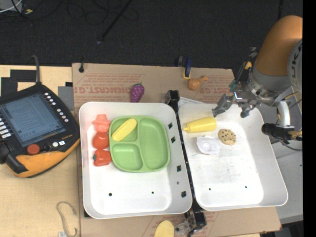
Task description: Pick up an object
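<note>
Nearest the lens, down-left of the pincer: yellow lemon-like toy at the bench's front edge. Pincer fingers spread apart, clamped on nothing, poised over the right bin's far rim; candidates close below-left: yellow bottle, cookie, white lump. Approach step, by the look; next, descend and close. Mirrored cardboard lettering unreadable.

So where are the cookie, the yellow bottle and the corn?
cookie (227, 137), camera view, its middle.
yellow bottle (201, 125), camera view, mid-body.
corn (123, 129), camera view, middle of the cob.
</note>
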Action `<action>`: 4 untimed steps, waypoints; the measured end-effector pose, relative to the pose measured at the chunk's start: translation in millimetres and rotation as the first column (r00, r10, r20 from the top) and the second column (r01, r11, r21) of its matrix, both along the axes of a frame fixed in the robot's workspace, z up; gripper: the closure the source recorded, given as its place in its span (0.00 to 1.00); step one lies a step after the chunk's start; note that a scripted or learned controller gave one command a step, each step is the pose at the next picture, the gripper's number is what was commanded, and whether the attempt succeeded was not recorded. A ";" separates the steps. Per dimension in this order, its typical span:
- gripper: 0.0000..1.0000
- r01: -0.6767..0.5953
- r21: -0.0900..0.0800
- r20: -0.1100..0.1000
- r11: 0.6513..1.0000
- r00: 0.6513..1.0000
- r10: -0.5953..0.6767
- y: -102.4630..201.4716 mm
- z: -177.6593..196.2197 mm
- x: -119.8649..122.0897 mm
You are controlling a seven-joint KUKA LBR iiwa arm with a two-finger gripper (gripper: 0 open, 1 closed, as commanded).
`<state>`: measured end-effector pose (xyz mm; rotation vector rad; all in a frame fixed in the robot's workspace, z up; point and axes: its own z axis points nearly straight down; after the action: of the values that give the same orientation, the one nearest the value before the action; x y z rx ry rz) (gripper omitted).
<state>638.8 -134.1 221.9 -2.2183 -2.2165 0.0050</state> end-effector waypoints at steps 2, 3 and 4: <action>0.00 -0.002 -0.001 0.000 1.000 1.000 0.002 -5.5 -91.4 -7.2; 0.00 -0.004 -0.003 0.008 1.000 1.000 0.004 -2.5 -133.6 -5.3; 1.00 -0.001 -0.004 0.012 1.000 1.000 0.001 -3.9 -120.4 -4.3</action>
<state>634.6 -138.1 101.5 -2.2245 -2.2259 -0.0037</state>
